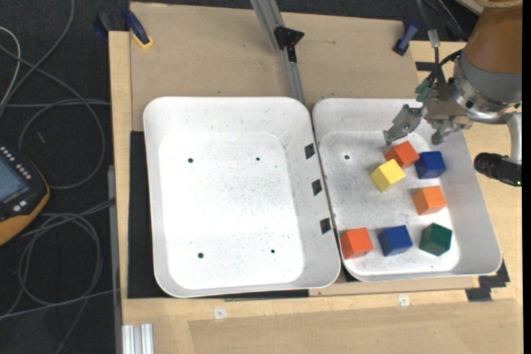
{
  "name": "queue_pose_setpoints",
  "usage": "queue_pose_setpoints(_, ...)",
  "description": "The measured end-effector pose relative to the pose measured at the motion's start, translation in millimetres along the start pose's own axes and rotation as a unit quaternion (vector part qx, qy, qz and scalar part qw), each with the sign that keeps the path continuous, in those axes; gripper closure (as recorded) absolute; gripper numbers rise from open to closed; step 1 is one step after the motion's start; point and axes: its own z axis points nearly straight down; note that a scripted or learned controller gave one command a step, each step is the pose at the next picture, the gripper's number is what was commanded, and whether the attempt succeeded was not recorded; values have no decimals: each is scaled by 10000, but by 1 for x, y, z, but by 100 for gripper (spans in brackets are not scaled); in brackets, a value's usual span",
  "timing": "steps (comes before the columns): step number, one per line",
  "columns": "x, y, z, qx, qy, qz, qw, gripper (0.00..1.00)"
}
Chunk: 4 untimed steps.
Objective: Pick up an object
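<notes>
Seven smooth cubes [406, 196] — speckled bin [470, 259]

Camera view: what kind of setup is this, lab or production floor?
Likely a robotics lab test bench: two white bins on a plywood bench, toy-like coloured blocks under the arm's hand, loose cables on the floor.

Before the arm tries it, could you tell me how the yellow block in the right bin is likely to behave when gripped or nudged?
The yellow block looks like a rigid cube, so it should probably keep its shape. Its flat faces suggest sliding rather than rolling. It sits close beside an orange block, so a nudge may well shift that too.
</notes>
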Motion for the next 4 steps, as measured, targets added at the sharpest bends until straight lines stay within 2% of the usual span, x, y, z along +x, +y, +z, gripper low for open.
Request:
queue_pose_setpoints(1, 0, 0, 0, -3, -1, 3, 10000, 0)
queue_pose_setpoints(3, 3, 13, 115, 25, 1, 2, 10000, 0)
queue_pose_setpoints(4, 4, 14, 130, -25, -7, 2, 10000, 0)
